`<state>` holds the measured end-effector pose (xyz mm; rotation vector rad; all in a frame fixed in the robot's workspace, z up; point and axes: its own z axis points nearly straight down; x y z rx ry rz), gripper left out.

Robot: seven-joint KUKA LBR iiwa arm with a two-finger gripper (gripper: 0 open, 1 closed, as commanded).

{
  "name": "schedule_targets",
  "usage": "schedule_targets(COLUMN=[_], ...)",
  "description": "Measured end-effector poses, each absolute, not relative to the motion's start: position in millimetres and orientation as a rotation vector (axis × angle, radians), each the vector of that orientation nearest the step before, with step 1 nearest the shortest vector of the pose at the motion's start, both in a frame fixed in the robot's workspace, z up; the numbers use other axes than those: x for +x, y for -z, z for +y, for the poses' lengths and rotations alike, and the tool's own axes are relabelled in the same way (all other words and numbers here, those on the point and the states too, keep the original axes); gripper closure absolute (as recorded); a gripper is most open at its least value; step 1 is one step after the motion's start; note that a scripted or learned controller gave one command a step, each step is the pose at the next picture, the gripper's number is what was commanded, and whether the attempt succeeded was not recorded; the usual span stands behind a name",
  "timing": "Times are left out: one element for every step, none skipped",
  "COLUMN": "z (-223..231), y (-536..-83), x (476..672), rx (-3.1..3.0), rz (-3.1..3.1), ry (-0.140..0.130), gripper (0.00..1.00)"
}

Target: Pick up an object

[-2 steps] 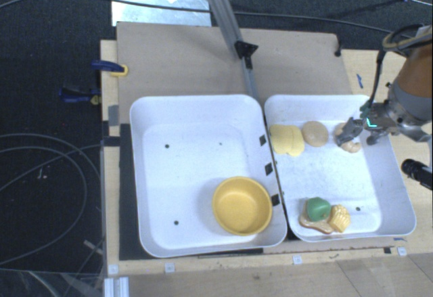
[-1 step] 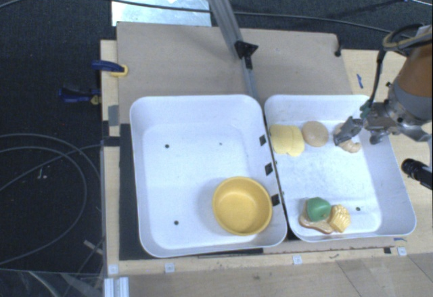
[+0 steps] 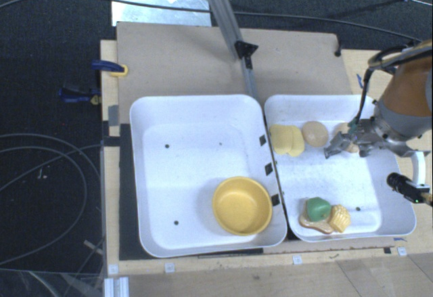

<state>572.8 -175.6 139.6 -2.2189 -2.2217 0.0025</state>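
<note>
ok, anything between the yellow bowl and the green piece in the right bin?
Camera view: only the two bins' adjoining rims lie between the yellow bowl and the green piece.

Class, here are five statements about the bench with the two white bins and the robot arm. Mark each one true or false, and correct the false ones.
1. The yellow bowl sits in the left bin. True.
2. The gripper is over the left bin. False: it is over the right bin.
3. The green object lies near the right bin's front edge. True.
4. The yellow bowl is between the gripper's fingers. False: the bowl lies apart from the gripper, in the other bin.
5. The round beige object lies in the left bin. False: it lies in the right bin, near its back edge.
</note>
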Motion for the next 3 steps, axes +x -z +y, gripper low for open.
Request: schedule_targets(z=[-175.3,-175.7,-185.6], y=[-88.0,-101.7,-152.3], x=[572.8,574.5,578.7], rx=[-2.221,-2.225,-2.227], rz=[-2.221,-2.224,-2.224], ry=[-0.002,0.003,0.004], gripper=[0.00,1.00,1.00])
